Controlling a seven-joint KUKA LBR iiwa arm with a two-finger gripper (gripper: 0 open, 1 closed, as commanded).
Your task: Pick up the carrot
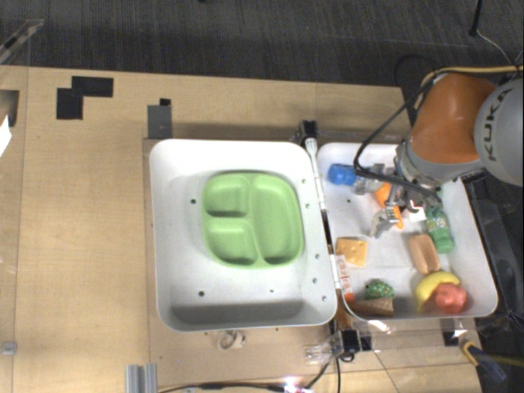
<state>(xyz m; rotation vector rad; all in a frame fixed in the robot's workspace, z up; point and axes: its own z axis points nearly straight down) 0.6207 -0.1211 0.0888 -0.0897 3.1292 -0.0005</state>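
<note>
Nearest the camera, along the right bin's (pixel 483 293) front edge, lay a broccoli floret (pixel 378 289) on a brown piece (pixel 375 305), with a banana (pixel 435 283) and a red fruit (pixel 449 299) at its 3 o'clock. Farther back sat a cheese wedge (pixel 353 251) and a sausage (pixel 423 253). Beyond them the gripper (pixel 390 216) hung, its fingers apparently closed on the carrot (pixel 386 196), though blur made this uncertain. A green bottle (pixel 440 232) lay at its 3 o'clock, a blue object (pixel 341 173) at 10. The left bin (pixel 176 301) held a green divided plate (pixel 250 219).
</note>
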